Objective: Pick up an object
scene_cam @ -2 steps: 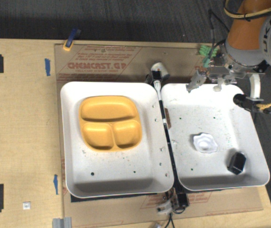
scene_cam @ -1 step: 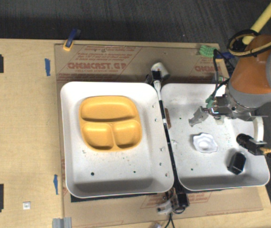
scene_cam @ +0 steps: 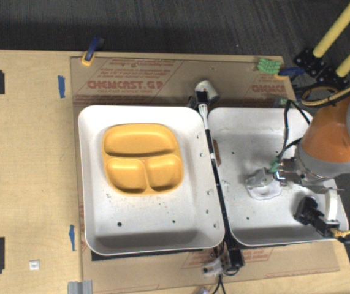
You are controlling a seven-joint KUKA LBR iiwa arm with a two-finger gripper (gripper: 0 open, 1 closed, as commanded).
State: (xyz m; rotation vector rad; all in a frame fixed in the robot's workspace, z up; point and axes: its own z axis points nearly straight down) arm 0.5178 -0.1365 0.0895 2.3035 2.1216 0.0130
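Camera view from above: my gripper (scene_cam: pixel 271 177) is low in the right white bin (scene_cam: pixel 248 127), at a small, clear, crumpled-looking plastic object (scene_cam: pixel 260 184). Whether it grips, I cannot tell. I judge the object light, slippery and best pinched across its middle.

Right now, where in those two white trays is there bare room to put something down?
In the left bin, the strip between the yellow divided tray and the near wall is bare, as are narrow margins either side of the tray. In the right bin, the far-left part is bare. It is crowded near the small clear object, where the gripper sits.
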